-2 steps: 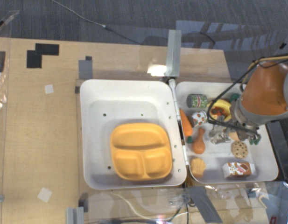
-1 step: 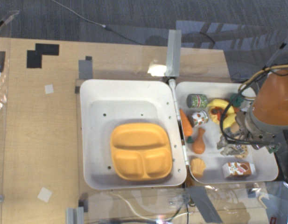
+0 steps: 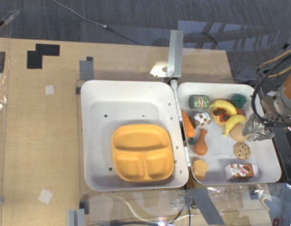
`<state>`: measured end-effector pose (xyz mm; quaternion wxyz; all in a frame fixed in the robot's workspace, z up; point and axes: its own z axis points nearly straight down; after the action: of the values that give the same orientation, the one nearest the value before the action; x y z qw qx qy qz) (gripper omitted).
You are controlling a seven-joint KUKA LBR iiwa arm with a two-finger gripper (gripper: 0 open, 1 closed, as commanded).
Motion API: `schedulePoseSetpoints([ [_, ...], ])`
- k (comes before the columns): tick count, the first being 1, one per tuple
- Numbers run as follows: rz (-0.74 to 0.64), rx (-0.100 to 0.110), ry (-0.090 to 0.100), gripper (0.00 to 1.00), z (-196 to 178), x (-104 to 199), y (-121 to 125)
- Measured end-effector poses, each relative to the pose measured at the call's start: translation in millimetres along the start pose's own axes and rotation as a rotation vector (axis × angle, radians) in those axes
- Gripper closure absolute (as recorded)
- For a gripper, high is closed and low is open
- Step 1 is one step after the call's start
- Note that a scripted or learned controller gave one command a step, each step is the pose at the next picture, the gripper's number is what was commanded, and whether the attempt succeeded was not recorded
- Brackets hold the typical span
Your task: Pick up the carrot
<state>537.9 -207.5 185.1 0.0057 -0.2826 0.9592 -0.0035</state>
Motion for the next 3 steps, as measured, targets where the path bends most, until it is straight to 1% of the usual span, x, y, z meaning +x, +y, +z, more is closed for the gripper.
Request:
schedulePoseSetpoints([
  [1,-0.280,-0.008,0.002,1.00,46,5,9],
  [2,0.112,-0.001,-0.001,1.00,94,-5,66],
  [3,-0.452,-0.002,0.000,1.00,54,19,37],
])
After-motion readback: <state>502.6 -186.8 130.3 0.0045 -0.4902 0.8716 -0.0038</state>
